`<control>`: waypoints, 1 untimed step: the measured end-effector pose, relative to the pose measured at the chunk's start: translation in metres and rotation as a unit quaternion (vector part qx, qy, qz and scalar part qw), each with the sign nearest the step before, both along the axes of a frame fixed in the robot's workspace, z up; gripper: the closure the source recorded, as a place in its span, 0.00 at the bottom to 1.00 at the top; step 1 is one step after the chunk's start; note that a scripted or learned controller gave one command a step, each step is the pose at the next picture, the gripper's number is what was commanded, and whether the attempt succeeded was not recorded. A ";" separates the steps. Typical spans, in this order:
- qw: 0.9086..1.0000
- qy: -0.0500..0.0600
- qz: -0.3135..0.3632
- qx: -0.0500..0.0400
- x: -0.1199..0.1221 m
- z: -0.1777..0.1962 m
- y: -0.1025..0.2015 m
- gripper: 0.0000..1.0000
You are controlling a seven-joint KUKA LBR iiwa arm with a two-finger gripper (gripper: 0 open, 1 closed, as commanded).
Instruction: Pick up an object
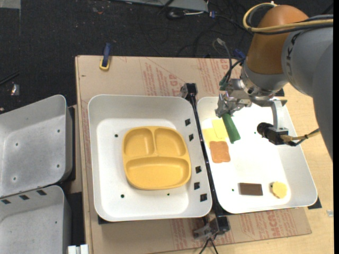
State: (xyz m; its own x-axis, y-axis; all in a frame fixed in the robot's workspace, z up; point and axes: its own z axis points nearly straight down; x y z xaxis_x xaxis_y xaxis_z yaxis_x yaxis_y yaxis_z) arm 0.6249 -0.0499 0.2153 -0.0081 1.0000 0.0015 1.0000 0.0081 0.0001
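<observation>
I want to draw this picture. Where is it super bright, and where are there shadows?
Camera view: the right bin floor is washed out bright white; the arm casts a soft shadow over that bin's top edge; the yellow tray shows even light; the floor around the bench is dark.

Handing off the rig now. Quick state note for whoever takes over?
Gripper: low over the right bin, at the top end of the green stick; grip state unreadable from this angle.
Right bin: green stick, yellow piece, orange piece, brown block, yellow round piece.
Left bin: yellow divided tray.
Done: approach only, no lift seen.
Left: confirm a grasp and lift one object.
</observation>
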 end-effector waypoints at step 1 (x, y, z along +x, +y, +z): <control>1.000 -0.001 0.000 0.000 0.002 0.013 0.060 1.00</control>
State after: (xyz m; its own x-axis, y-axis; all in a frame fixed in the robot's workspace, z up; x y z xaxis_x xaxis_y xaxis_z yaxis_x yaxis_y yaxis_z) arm 0.6266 0.0099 0.2281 -0.0087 1.0000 0.0014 1.0000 0.0087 0.0020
